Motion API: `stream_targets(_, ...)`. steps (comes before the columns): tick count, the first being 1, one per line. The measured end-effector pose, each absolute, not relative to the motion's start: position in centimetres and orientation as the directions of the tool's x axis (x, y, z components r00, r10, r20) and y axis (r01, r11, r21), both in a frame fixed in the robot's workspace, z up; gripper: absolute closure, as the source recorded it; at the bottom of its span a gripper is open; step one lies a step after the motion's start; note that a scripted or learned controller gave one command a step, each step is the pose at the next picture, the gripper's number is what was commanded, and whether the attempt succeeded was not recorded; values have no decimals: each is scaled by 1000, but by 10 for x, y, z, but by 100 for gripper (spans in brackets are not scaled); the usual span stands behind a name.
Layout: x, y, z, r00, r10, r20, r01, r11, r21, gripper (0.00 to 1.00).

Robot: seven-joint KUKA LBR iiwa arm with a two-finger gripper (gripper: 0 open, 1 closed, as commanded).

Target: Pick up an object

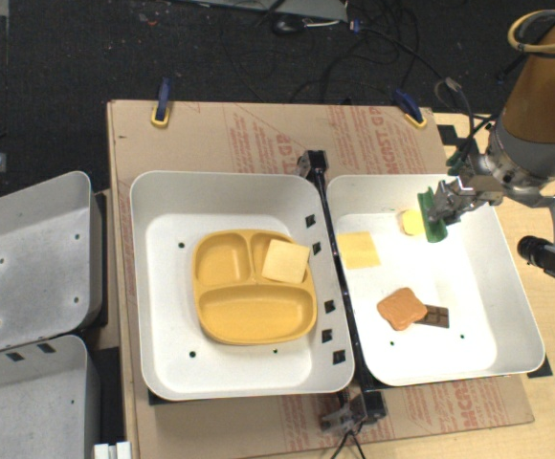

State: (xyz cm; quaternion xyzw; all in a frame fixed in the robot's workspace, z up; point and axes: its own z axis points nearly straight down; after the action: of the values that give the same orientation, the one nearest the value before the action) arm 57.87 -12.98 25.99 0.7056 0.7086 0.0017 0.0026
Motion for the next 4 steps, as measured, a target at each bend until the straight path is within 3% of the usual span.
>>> stream_targets(1,580,-130,287,-3,1000,-1,1000,3,4,100)
stream_targets(3,593,-30,273,-8,1000,1,1000,8,0,100)
stream_targets(4,591,26,270,-8,1000,2,1000,8,-1,100)
